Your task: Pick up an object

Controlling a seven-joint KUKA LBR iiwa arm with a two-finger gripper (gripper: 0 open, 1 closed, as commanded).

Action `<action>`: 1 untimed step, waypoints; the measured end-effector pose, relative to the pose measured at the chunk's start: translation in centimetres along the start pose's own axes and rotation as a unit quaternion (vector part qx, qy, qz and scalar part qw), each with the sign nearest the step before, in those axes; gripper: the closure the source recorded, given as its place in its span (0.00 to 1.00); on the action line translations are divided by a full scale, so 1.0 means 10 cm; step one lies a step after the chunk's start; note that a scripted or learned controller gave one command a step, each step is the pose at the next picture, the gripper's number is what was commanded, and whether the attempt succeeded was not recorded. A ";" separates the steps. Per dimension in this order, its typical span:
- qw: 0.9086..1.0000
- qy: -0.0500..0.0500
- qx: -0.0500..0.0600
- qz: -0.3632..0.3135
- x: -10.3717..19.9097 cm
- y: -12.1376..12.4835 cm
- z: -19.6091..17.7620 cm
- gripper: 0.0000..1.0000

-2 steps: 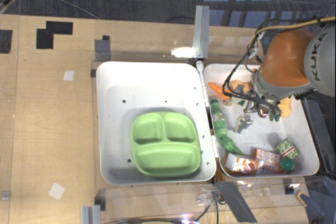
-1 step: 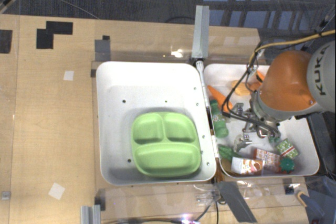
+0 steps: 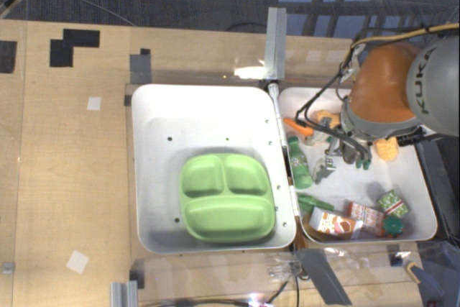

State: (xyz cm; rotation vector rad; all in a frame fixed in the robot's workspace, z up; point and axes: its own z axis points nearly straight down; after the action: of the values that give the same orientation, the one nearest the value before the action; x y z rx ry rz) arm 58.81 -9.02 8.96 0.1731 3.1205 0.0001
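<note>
Jaws: cannot tell if spread or pressed together, too small and blurred against the wrist hardware. Gripper (image 3: 327, 167) hangs tip-down over the right bin (image 3: 420, 187), in its left-middle part.

Just left of the jaws is a green bottle (image 3: 297, 162), lying lengthwise along the bin's left wall and apart from the gripper. Up-left of the jaws is an orange carrot-shaped piece (image 3: 299, 127), near the bottle's far end. Close on the right is a small green piece (image 3: 365, 164). Just past it is a yellow piece (image 3: 387, 149), partly tucked under the wrist.

Below the jaws, toward the view's bottom edge, lies a long green item (image 3: 315, 202). An orange-and-white carton (image 3: 333, 223) sits right against it by the bin's near wall. Right of the carton, touching or just beside it, is a red-and-white packet (image 3: 366, 213). Further right, in the bin's near right corner, are a green-and-white box (image 3: 393, 202) and a dark green round thing (image 3: 392, 226) just beside it. These are the pickable objects, all loose in the bin.

Up-right of the jaws are the orange band (image 3: 381, 86) and the grey arm (image 3: 435, 83).

Well left of the jaws is the left bin (image 3: 154, 118). It holds a green divided plate (image 3: 227, 198) with three compartments, flat on the bin floor near the front. Both bins sit on the wooden bench (image 3: 65, 190).
</note>
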 end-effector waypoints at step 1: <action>0.999 -0.003 0.000 -0.038 0.37 0.02 -0.02 0.00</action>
State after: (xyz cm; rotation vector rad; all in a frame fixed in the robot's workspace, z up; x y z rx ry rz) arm 55.15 -8.46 9.06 0.0556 3.1194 -0.0021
